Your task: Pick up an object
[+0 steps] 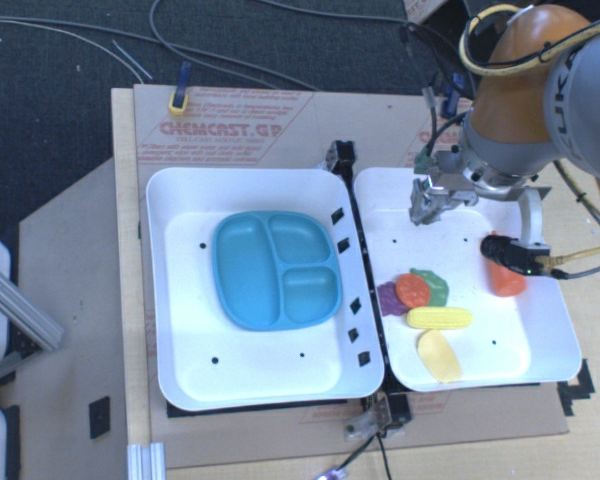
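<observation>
Brown bench [230, 128], two white bins [180, 368], dark carpet [60, 58], loose cables [220, 8]

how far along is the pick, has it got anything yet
Nothing looks picked yet. The toy food still lies in the right white bin: an orange-red round piece, a yellow corn cob, a pale yellow piece and an orange piece. The gripper hangs over that bin's upper part with no object seen in it. Left to do: descend on a piece, close and lift.

Two bins [170, 268], one tray [277, 268], six toys [440, 318]
</observation>
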